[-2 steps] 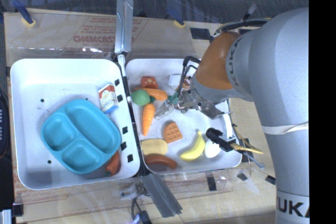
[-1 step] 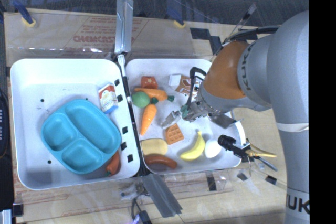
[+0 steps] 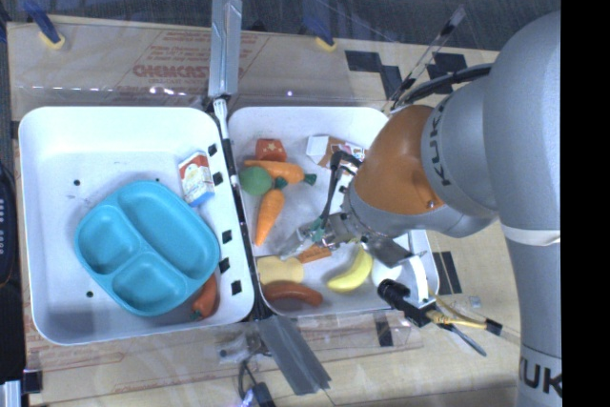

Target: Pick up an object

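The gripper (image 3: 319,232) is low in the right bin (image 3: 286,121), among the toys, near a carrot (image 3: 269,214) and a banana (image 3: 351,272). Nothing looks lifted yet, so the pick is still to do. The wrist covers the gripper's tip; what it aims at, I cannot tell.

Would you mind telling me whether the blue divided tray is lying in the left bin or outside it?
Inside. The blue three-compartment plastic tray lies flat, within the walls of the left white bin, beside a small carton.
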Motion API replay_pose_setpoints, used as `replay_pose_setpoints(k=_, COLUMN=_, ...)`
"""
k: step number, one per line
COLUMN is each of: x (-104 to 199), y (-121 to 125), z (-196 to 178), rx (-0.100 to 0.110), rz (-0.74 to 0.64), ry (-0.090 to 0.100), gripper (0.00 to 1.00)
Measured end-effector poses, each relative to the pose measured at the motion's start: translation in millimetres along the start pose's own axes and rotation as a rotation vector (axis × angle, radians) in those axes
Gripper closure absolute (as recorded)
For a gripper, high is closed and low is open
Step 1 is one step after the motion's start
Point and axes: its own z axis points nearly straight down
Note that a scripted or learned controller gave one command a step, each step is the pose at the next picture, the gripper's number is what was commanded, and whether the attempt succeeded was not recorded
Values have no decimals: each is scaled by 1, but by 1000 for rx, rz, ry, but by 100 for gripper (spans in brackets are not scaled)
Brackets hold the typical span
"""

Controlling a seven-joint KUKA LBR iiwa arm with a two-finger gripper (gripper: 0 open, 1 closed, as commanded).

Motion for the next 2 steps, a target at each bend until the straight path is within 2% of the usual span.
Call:
replay_pose_setpoints(k=1, x=-1, y=0, z=-10, rx=1, rz=-5, ry=0, gripper=100)
replay_pose_setpoints(k=2, x=76, y=77, z=-105, rx=-13, rz=80, ry=1, gripper=100)
